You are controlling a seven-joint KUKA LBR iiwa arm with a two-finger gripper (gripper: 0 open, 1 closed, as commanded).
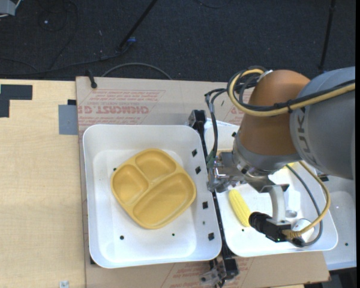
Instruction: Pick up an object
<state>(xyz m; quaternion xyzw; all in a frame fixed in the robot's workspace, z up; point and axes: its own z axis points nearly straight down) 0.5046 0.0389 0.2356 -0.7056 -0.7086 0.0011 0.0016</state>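
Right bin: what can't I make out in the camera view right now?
- Right bin: the arm covers most of its floor in the camera view.
- Corn cob: the arm overlaps its upper end; touching or apart, cannot tell.
- Whether anything else lies beneath the arm: cannot tell.

On my feed the arm [270,122] reaches in from the right and hangs over the right bin [246,245]. Its orange band and grey wrist cover much of that bin's floor. A yellow corn cob [239,207] lies slanted in the right bin, near its left wall and just below the wrist. In the left bin [102,221] I see a yellow divided plate [153,188] lying flat near the middle, turned askew, its three compartments facing up. Both bins sit side by side on printed cardboard [120,104] over the pale wooden bench [30,191].
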